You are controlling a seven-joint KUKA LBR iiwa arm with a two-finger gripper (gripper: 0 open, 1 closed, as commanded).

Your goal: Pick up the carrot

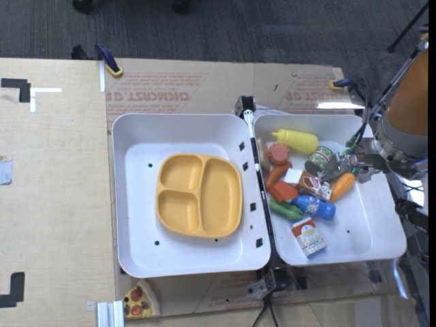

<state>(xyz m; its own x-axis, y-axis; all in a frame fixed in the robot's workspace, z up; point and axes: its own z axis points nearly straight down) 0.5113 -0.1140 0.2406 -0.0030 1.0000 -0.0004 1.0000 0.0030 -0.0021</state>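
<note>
Two shallow white bins are seen side by side on the tabletop [54, 216]. A yellow three-compartment plastic plate [200, 195] lies in the left bin [129, 237]. In the right bin [381, 240], the small orange toy carrot [343, 185] lies tilted among toy foods, just right of a green-labelled can [320, 161] and below a yellow mustard bottle [295, 139]. The dark pincer [349, 169] is placed right at the carrot's upper end; whether its grip is closed cannot be told.
</note>
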